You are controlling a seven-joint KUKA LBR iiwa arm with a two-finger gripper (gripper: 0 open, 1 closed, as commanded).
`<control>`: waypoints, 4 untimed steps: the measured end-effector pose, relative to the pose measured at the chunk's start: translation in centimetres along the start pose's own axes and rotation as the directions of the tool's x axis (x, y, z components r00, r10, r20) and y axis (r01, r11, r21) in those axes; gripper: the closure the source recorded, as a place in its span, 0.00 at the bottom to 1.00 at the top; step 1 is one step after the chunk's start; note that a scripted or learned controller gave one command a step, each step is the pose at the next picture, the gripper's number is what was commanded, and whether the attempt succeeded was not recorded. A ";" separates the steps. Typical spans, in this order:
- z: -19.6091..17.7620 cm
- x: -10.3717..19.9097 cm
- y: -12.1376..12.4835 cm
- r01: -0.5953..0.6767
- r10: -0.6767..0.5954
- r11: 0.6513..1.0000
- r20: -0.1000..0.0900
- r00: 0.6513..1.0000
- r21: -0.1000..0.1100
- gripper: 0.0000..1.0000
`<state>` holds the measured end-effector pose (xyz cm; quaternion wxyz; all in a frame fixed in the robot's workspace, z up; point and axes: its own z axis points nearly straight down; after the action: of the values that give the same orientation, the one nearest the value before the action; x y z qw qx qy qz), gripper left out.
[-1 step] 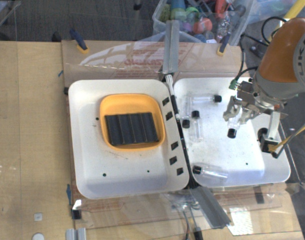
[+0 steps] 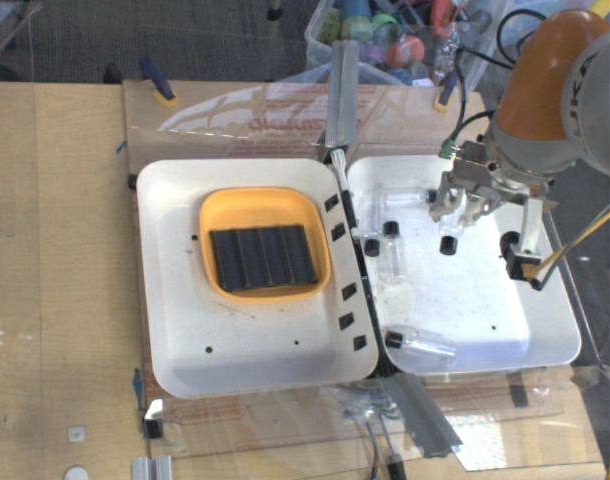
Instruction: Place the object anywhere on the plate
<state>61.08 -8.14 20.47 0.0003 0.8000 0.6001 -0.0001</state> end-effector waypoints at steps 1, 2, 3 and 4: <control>0.0 0.0 0.0 0.000 0.000 1.000 0.000 1.000 0.000 0.00; 2.8 -2.8 4.5 0.367 -0.367 0.930 0.001 0.930 -0.003 0.00; 2.8 -5.3 7.4 0.319 -0.319 0.948 0.001 0.948 -0.003 0.00; -1.5 -9.5 8.7 0.413 -0.413 0.911 0.002 0.911 -0.004 0.00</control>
<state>66.75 -19.64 21.96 0.0025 0.6549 0.7557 0.0006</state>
